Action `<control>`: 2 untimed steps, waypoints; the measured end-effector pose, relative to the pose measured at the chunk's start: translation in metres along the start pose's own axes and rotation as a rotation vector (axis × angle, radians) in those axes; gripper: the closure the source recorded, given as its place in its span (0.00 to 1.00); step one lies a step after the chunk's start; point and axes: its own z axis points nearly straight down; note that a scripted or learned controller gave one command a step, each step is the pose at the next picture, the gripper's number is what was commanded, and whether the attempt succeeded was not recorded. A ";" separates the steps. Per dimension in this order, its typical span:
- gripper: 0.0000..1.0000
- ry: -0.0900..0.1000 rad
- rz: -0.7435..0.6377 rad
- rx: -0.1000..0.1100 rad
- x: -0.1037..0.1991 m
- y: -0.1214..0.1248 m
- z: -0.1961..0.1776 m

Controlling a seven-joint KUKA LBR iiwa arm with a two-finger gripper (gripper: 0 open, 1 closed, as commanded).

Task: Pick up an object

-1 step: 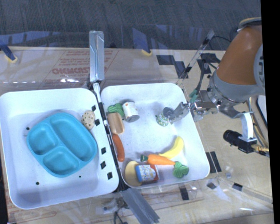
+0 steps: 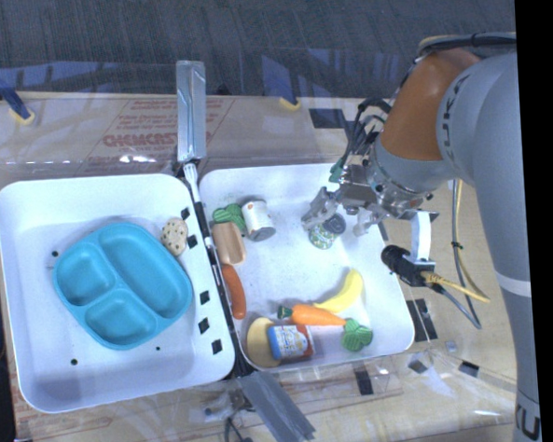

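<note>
two bins, arm over the right one

left bin [image 2: 18, 278]: shallow, white, rounded corners. holds a smooth blue plastic divided tray [image 2: 122, 284] with three compartments, tilted on the floor of the bin. a speckled tan cookie [image 2: 174, 235] sits just beside the tray's far right corner, close to the divider wall.

right bin [image 2: 288, 261]: same white shell, crowded along its left and near sides. near the far left: a small green piece [image 2: 225, 214] touching a tan wooden-looking block [image 2: 228, 243], with a short silver can [image 2: 256, 219] lying on its side next to them. below the block, a slim orange sausage shape [image 2: 235, 290] along the left wall. near edge: a round yellow disc [image 2: 257, 343] under a small jar with a blue label [image 2: 289, 342], an orange carrot with green top [image 2: 325, 319], and a curved yellow banana [image 2: 341, 293].

gripper [image 2: 325, 224]: over the far middle of the right bin, a small round, glassy greenish object [image 2: 327, 231] right at its tip. can't tell finger spread or whether the object is gripped. grey arm with orange band [image 2: 419, 113] enters from the right.
</note>
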 end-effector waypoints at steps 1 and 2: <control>0.00 0.001 0.036 0.006 -0.012 -0.040 0.092; 0.00 0.003 -0.101 -0.021 -0.041 -0.080 0.111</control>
